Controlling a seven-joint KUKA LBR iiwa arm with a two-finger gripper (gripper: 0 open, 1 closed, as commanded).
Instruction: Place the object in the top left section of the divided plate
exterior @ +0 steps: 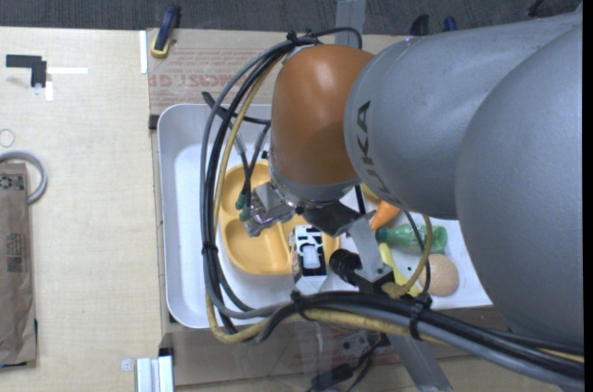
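**Divided plate under the arm's wrist**

Divided plate (243,244), yellow, lies in the white bin (178,196), and we take it as our landmark. Most of it is covered by the grey arm (463,149) and its orange band (315,117), which hang right above it with black cables (218,196) looping over its left edge. Just right of the plate we see an orange piece (384,215), a green object (412,237) and a tan, egg-like one (443,275). We cannot tell which object the task means, nor how the gripper stands.
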